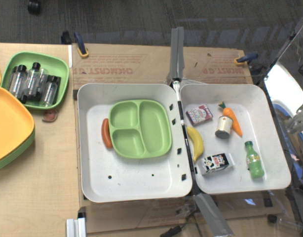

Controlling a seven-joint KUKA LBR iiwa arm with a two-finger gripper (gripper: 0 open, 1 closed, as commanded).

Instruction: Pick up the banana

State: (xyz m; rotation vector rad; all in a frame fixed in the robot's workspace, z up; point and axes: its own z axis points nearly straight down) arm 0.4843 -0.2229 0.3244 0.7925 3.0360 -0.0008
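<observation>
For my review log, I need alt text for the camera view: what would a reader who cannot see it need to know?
A banana lies at the left edge of the right white bin, with a carrot, green bottle, two small cartons and a pale roll. The left bin holds a green divided plate beside a sausage.

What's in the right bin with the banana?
The right bin holds the banana by its left wall, a pink carton, a carrot, a white roll, a black-and-white carton and a green bottle. Nothing covers the banana.
</observation>
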